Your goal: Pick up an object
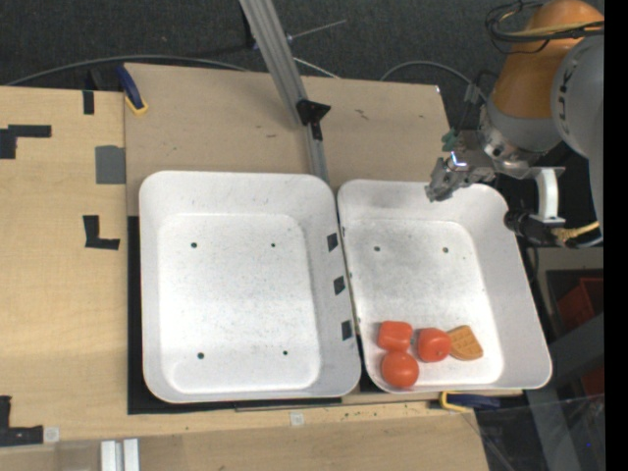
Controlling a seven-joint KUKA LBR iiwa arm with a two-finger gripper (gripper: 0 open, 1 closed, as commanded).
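Observation:
Three red tomato-like objects lie close together in the near part of the right bin (491,263): one (394,335) on the left, one (432,344) on the right, one (399,369) in front by the rim. An orange-brown lumpy piece (465,342) rests just right of them. My gripper (444,184) hangs over the far right corner of the right bin, well away from these objects, and nothing shows between its fingers.
The left bin (235,283) sits beside the right one with black clips along the seam. A slanted metal pole (280,57) rises behind the bins. The arm's orange band (535,67) and cables occupy the upper right.

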